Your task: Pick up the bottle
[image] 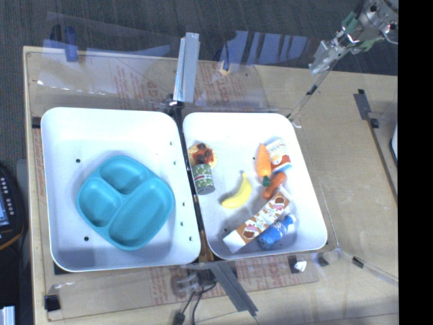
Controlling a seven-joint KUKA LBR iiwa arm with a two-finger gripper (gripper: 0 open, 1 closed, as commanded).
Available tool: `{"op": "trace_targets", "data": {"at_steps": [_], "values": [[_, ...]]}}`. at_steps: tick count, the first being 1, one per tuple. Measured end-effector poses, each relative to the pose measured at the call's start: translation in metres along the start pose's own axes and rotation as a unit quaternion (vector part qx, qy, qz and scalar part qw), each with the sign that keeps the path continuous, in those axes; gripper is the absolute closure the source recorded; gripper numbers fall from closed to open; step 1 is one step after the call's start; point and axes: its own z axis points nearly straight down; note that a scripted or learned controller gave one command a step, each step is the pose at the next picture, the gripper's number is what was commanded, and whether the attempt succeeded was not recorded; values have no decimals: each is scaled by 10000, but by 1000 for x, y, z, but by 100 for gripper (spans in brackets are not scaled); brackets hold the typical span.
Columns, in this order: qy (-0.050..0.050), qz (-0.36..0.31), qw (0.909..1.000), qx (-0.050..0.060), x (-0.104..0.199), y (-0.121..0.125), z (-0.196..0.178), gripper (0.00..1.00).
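Lying blue and crumpled, bottle (276,234) touches carton (258,222).

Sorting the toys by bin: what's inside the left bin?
A blue divided plate with three compartments lies in the left bin. The compartments look bare. Whatever might sit beneath the plate is covered.

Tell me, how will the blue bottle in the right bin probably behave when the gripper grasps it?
The blue bottle lies on its side, so it may roll if nudged. It looks like thin plastic, probably light and somewhat slippery. It rests against the long carton near the right bin corner, which could crowd a grasp.
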Motion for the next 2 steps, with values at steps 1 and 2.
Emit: {"op": "trace_targets", "data": {"at_steps": [1,2], "values": [[-4,-36,10000,1,1,1,-10,100],[-8,-72,10000,2,3,3,-20,100]]}}
